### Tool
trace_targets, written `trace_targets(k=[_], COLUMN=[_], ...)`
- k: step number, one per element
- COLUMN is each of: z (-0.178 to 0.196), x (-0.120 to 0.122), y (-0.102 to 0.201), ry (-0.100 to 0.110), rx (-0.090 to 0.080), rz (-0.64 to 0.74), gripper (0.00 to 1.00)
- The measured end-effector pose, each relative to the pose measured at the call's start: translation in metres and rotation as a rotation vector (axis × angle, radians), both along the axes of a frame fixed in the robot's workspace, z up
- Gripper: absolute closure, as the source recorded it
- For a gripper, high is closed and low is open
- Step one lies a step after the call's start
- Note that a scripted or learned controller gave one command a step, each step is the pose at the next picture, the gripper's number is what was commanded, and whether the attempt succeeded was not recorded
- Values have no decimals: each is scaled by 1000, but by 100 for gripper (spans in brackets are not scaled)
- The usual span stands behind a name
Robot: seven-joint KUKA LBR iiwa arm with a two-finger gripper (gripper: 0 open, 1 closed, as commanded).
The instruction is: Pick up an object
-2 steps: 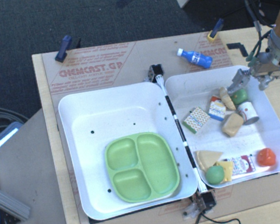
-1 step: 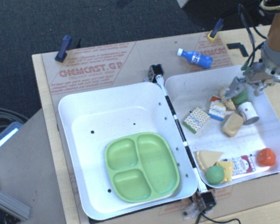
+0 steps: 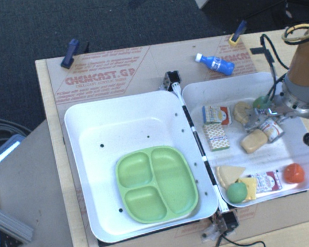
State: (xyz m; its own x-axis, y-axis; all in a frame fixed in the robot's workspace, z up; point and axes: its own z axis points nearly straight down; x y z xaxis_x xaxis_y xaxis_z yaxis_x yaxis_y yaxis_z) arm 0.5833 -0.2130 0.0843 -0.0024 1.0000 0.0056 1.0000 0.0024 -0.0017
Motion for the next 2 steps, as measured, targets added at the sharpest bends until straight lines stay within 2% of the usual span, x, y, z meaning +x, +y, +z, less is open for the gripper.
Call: trace_targets(k=[1,2], z=[11,127], x=[0,-17], y=[-2,157], ry=[-2,-3], rx=[-5,-5], rz=[-2,0], gripper=[100,100])
